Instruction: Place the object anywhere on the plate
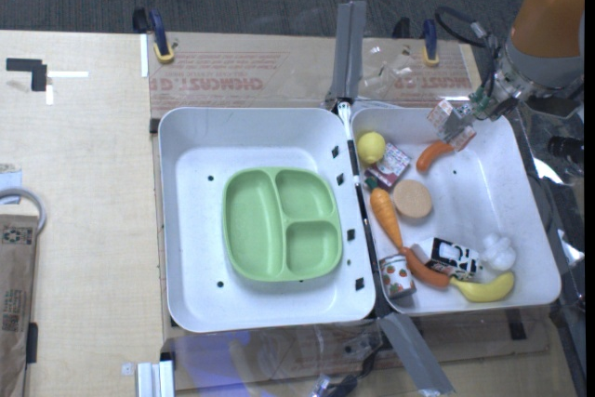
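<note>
The green three-compartment plate [279, 223] lies in the left bin [186, 228] with nothing on it. My gripper [453, 122] hangs over the far edge of the right bin [521, 200], just above and to the right of a small orange sausage-shaped piece [432, 154]. The right bin also holds a yellow lemon [371, 146], a carrot [384, 211], a tan round disc [412, 200], a banana [484, 288], a small can [397, 275], a black-and-white item [454, 256] and a printed packet [391, 165]. Whether anything is in the gripper is too blurred to tell.
A grey divider bar [349, 60] runs between the bins at the back. Blue clamps [160, 37] stand on the cardboard behind them. A white fluffy lump [500, 248] lies by the banana. A brown bag [17, 284] lies at the far left of the bench.
</note>
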You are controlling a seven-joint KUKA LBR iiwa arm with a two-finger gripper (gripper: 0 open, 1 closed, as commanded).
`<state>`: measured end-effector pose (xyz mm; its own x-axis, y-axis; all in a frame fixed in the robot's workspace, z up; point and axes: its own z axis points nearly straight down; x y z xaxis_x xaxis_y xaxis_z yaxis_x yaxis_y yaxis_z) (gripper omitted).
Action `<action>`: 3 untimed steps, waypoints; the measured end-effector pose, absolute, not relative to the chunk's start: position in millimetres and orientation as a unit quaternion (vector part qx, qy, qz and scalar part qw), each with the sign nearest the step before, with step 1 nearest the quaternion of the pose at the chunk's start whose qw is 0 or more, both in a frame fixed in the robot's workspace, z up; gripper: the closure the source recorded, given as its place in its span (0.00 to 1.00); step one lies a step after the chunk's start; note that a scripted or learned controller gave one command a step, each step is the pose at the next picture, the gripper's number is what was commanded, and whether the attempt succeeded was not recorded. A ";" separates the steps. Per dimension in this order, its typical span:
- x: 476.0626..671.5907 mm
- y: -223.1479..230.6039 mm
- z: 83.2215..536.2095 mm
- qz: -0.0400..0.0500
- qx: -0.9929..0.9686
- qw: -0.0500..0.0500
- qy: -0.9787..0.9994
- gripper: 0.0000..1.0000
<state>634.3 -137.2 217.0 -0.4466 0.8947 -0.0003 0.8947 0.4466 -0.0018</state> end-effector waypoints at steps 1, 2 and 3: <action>574.5 -72.4 189.3 0.001 -0.502 0.002 -0.865 1.00; 531.5 -28.6 201.8 0.001 -0.383 0.002 -0.924 1.00; 536.4 40.6 214.7 0.001 -0.412 0.001 -0.911 1.00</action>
